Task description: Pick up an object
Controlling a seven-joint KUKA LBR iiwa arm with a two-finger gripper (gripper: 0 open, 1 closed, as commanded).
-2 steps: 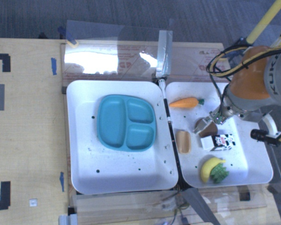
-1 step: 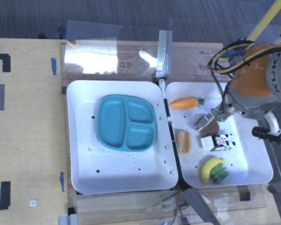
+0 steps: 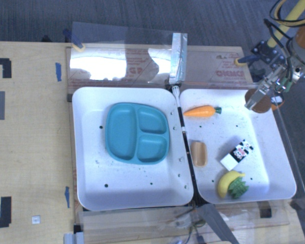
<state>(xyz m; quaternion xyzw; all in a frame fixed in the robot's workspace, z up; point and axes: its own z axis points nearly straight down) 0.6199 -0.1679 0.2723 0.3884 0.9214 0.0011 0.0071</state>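
Up at the right bin's (image 3: pixel 274 136) far right corner, the claw (image 3: pixel 257 99) hangs over the rim, too blurred to tell how it stands, and a brownish thing (image 3: pixel 264 104) beside its tip is hard to make out. Below it in that bin lie an orange carrot (image 3: pixel 199 112), a tan oval block (image 3: pixel 199 153), a white and black box (image 3: pixel 237 154), and a yellow banana (image 3: pixel 226 182) touching a knobbly green piece (image 3: pixel 239 188). The left bin (image 3: pixel 86 136) holds a smooth teal divided plate (image 3: pixel 137 133).

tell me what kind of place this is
Probably a robot grasping test bench in a lab: two white bins hold toy items such as a carrot and banana, with a gripper at the right bin's edge.
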